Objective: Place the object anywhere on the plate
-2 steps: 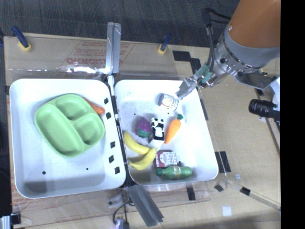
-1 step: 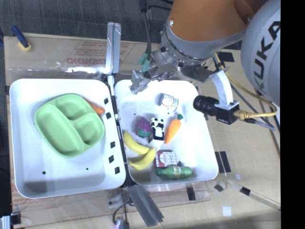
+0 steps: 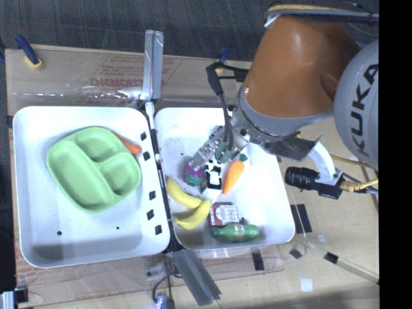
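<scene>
two shallow white bins side by side on the tabletop (image 3: 64, 63). in the left bin (image 3: 32, 237), a green three-compartment plate (image 3: 93, 167), tilted a little toward the bin's middle, with something small and orange (image 3: 132, 148) tucked just past its upper right rim, near the divider between the bins.

in the right bin (image 3: 283, 217), the loose clutter: a yellow banana (image 3: 185, 205) curved along the left wall, a dark red packet (image 3: 223, 214) and a green bottle (image 3: 236, 232) lying flat by the near edge, a purple-green item (image 3: 194, 172) at the middle, and a carrot (image 3: 233, 175) standing at a slant just right of it.

pincer (image 3: 219, 152) lowered into the right bin's middle, directly above the purple-green item and touching or almost touching the carrot's top. cannot tell whether clenched or released: too blurred and crowded there, and nothing clearly seen between its tips. arm's orange band (image 3: 296, 56) hanging over the bin's far right corner.

likely the picking step, with nothing yet carried across. which piece counts as the object, carrot or purple-green item, cannot be told; both sit under the pincer, well apart from the plate. plate placed flat and open in the neighbouring bin, probably so that any drop point inside its rim counts. tight packing around the target a risk: a neighbour nudged or a slanted carrot slipping out.
</scene>
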Robot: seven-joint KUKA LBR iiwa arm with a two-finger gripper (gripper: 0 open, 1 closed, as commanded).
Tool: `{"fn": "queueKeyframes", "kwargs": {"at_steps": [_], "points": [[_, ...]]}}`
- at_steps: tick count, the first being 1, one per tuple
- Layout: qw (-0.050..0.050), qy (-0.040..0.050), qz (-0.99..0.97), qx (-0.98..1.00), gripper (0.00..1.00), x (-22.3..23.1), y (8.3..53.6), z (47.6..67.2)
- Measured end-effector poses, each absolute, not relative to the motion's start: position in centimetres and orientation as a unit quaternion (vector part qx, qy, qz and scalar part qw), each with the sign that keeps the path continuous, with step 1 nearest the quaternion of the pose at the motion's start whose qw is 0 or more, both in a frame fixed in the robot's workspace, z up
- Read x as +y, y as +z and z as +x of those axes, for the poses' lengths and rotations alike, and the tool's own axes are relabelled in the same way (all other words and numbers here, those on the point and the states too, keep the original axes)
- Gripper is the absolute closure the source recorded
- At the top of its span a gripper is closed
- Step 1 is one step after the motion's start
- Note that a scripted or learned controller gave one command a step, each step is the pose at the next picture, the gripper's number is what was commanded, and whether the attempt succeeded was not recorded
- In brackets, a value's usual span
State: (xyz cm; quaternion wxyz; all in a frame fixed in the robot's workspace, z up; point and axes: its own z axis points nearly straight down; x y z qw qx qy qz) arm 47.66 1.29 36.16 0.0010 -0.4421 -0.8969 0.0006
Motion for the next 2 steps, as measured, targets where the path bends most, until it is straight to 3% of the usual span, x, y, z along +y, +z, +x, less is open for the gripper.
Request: {"fn": "queueKeyframes", "kwargs": {"at_steps": [1,2], "points": [[0.000,0.0003,-0.497,-0.868,1.00,9.5,40.3,52.2],[0.000,-0.0001,-0.382,-0.924,1.00,14.8,40.8,50.7]]}}
